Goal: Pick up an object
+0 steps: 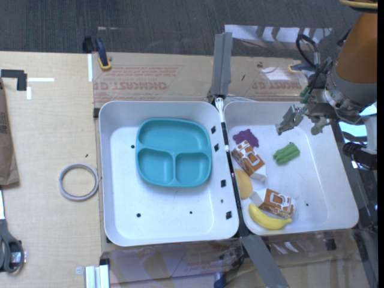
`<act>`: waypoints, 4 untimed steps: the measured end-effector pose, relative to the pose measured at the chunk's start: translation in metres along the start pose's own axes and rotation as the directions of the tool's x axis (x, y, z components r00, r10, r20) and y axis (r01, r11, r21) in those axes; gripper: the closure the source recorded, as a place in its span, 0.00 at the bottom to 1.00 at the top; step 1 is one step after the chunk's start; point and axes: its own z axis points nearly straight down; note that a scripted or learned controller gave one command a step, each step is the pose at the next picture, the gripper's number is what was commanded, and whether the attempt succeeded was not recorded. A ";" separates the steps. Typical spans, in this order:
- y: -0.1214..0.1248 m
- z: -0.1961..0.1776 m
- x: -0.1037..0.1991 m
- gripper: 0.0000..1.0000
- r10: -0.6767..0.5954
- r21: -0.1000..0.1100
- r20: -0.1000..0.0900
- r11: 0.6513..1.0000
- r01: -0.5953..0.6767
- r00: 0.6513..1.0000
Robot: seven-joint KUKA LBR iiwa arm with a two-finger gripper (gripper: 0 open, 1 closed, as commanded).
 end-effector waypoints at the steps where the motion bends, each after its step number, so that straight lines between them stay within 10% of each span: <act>1: -0.050 -0.019 0.033 0.00 0.012 0.000 0.000 1.000 -0.012 1.000; 2: -0.018 0.057 -0.066 0.00 0.055 0.000 0.000 0.998 -0.055 0.998; 3: -0.018 0.048 -0.067 1.00 0.057 0.000 0.000 0.998 -0.057 0.998; 4: -0.018 0.048 -0.067 0.00 0.058 0.001 0.000 0.998 -0.058 0.998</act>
